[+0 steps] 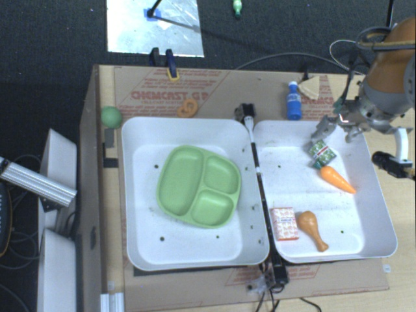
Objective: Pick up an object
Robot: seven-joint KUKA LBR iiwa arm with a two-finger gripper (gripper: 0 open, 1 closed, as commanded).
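Glossy plastic bins (149, 252); matt green tray (198, 186).

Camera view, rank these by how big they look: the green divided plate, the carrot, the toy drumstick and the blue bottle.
1. Green divided plate, by far the largest.
2. Blue bottle, carrot and toy drumstick look much alike in size, so ranking them is unsure.

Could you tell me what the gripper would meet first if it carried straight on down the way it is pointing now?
Probably the small green-and-white carton, which lies just below the gripper in the right bin, with the carrot next beyond it. Depth is hard to judge from this slanted view.
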